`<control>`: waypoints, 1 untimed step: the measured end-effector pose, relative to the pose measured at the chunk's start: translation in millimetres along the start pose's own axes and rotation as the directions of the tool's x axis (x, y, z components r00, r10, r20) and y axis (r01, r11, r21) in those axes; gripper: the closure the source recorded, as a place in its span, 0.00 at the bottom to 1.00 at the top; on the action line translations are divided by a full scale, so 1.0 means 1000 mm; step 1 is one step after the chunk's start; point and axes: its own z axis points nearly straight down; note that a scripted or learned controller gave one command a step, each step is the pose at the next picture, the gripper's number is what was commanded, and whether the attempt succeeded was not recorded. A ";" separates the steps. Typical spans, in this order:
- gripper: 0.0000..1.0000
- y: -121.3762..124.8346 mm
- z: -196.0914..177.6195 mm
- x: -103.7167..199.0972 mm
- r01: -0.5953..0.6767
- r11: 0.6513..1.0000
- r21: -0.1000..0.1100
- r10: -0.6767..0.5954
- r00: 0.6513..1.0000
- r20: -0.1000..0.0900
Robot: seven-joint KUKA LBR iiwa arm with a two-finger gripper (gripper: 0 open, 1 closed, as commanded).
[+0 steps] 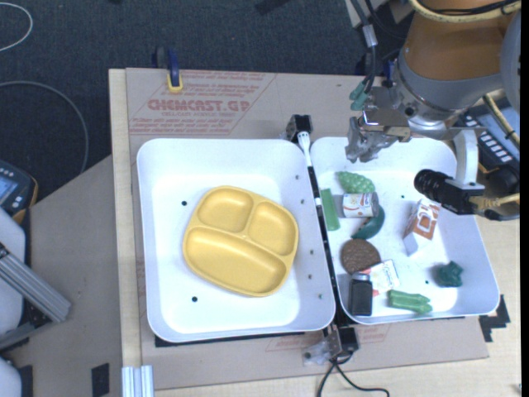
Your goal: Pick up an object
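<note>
My gripper (pixel 363 150) hangs over the back left corner of the right bin (pixel 483 281), open, with nothing between its fingers. Just in front of it lie a light green leafy piece (pixel 354 180) and a small labelled can (pixel 357 205). A dark green curved piece (pixel 374 222) and a brown disc (pixel 359 255) sit nearer the front. An orange and white carton (pixel 424 220), a teal lump (pixel 449 275), a green pod (pixel 409 302), a black block (pixel 360 294) and a white and red packet (pixel 385 275) also lie in this bin.
The left bin (pixel 147 222) holds a yellow divided plate (pixel 240 240). A green strip (pixel 330 209) lies along the right bin's left wall. A black cylinder (pixel 442 191) juts in over the right bin's right side. A black divider bar (pixel 314 197) runs between the bins.
</note>
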 end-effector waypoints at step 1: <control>1.00 -0.006 0.075 -0.019 -0.012 1.000 0.018 0.012 1.000 0.004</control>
